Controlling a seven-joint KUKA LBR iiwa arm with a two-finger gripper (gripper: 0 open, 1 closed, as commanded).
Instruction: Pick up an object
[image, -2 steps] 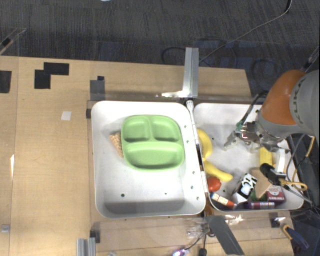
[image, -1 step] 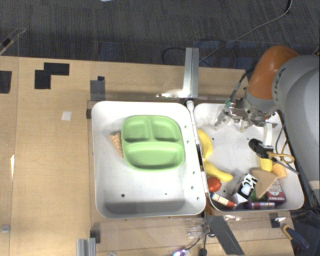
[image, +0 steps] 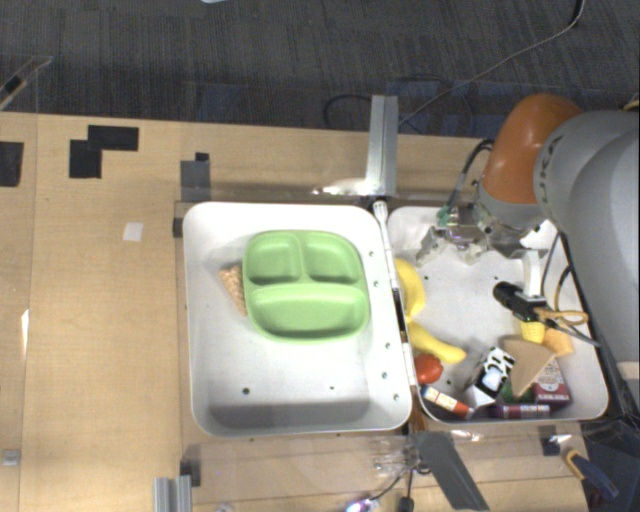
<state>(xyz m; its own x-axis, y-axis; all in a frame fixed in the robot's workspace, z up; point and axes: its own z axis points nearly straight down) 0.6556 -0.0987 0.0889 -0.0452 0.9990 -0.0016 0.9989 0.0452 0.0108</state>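
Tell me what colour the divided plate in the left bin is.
Light green. The divided plate shows clearly in the camera view, lying in the left bin.

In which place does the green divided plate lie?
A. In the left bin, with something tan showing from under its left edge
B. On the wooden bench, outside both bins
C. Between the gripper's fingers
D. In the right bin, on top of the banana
A: the green divided plate rests inside the left bin, and a tan object shows at its left edge, while the banana lies in the right bin.
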